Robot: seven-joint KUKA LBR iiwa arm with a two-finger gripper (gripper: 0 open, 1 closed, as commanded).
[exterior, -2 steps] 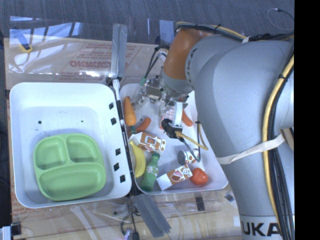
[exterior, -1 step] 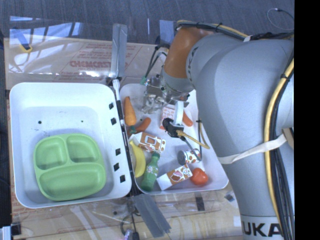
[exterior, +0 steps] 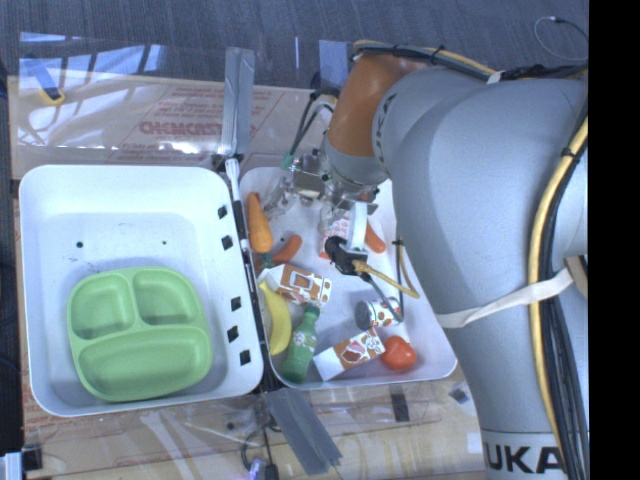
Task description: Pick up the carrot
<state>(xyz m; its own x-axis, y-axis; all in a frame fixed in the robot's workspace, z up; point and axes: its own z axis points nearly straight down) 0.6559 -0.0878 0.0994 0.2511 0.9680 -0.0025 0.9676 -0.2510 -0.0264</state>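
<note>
Against right bin's [exterior: 440,363] left wall: carrot [exterior: 260,225], orange, tapered, lying lengthwise. Gripper [exterior: 322,183] just beside; grip state possibly hidden, cannot tell.

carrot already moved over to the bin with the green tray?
No, the carrot lies in the right bin by its left wall, while the green tray sits alone in the left bin.

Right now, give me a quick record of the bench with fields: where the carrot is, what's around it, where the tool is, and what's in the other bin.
carrot: orange, lying lengthwise at the right bin's left wall, far end
near carrot: banana, green bottle, small carton
also in right bin: tomato
tool: over the right bin's far end, right of the carrot
grasp: carrot not between the fingers
left bin: green divided plate
</note>
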